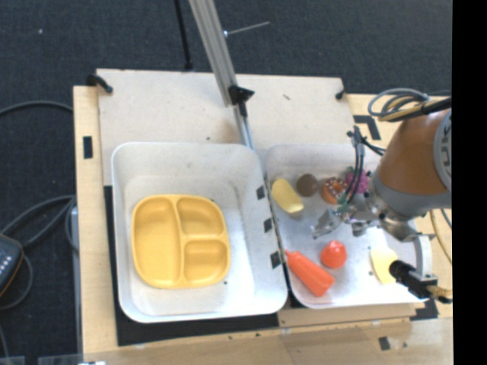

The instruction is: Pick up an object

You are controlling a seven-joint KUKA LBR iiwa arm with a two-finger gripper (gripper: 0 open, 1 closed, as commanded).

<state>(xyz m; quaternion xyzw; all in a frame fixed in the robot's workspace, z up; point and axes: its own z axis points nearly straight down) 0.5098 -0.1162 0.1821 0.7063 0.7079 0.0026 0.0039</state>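
Lighting is even and fairly bright across the worktop, diffuse, with no single source evident. Shadows are soft and short: a faint dark edge lies under the left bin along its lower and left sides. The white bins read near overexposed, with little surface detail. A mild sheen sits on the yellow tray. Focus is soft overall; the small items in the right bin are blurred and low in resolution. The dark floor shows grain.
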